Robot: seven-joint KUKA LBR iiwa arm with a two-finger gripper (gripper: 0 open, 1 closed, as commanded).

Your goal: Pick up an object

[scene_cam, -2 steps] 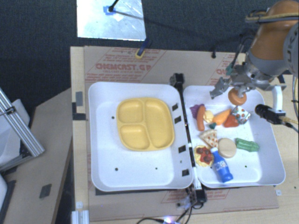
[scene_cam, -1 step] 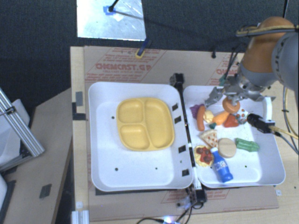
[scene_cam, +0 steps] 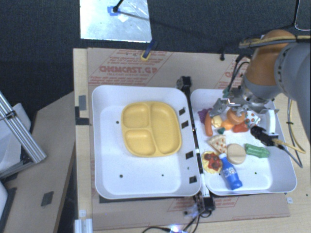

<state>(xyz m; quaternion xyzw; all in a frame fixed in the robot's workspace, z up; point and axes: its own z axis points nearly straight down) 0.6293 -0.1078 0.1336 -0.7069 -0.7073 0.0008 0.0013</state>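
Starting at the left bin (scene_cam: 102, 144), a yellow plate (scene_cam: 148, 128) sits untouched; the toy food (scene_cam: 228, 152) crowds the right bin (scene_cam: 282, 176). Reaching stage, I'd judge: the pincer (scene_cam: 232, 111) hovers over the pile, grip unreadable, needing a clean descent.

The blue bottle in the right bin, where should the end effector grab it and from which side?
Probably across the middle of the blue bottle's body, coming straight down from above. It lies flat, its length running from white cap at upper left to base at lower right, so the fingers should close across its narrow width. Its lower end has bare bin floor around it; the cap end sits close to other food.
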